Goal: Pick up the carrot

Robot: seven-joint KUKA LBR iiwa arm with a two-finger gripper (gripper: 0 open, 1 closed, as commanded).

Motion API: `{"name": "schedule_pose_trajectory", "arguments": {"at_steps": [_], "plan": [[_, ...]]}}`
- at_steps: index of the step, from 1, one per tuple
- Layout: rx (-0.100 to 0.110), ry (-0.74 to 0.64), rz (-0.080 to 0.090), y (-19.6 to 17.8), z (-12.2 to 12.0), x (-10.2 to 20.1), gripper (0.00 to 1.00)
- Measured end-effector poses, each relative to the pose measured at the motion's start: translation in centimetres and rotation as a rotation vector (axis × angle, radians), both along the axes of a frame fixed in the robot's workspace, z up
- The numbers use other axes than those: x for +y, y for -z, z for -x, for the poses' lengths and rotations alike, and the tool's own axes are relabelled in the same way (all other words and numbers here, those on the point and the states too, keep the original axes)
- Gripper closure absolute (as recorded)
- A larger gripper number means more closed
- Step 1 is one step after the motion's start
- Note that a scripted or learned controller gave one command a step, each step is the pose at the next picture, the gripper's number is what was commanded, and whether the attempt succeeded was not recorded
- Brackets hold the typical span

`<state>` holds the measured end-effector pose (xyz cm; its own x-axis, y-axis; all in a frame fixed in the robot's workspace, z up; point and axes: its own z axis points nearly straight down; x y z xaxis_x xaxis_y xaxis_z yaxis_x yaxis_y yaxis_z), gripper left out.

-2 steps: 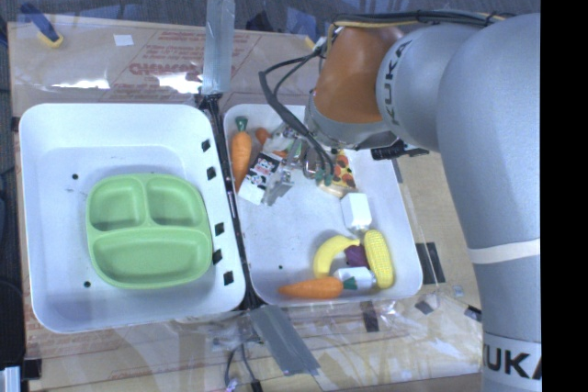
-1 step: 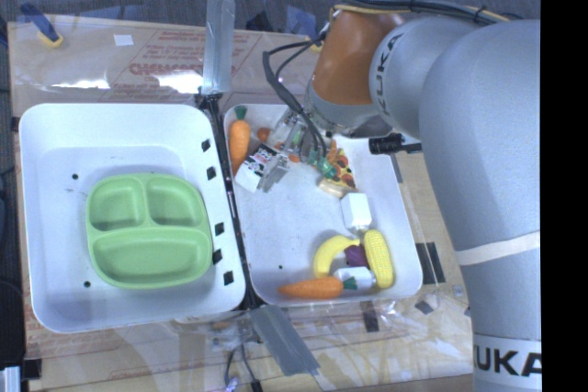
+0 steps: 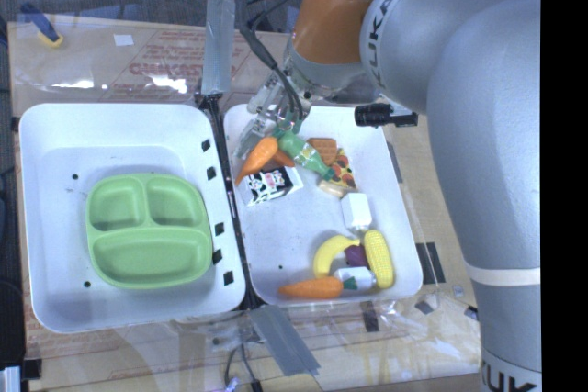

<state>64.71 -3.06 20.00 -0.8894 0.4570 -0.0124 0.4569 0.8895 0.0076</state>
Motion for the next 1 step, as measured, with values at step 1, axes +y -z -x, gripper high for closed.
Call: {"name": "schedule_pose_trajectory", "arguments": {"at_steps": [1], "plan": [[0.017, 0.114, 0.000, 0.77, 0.61, 1.01, 0.00]]}}
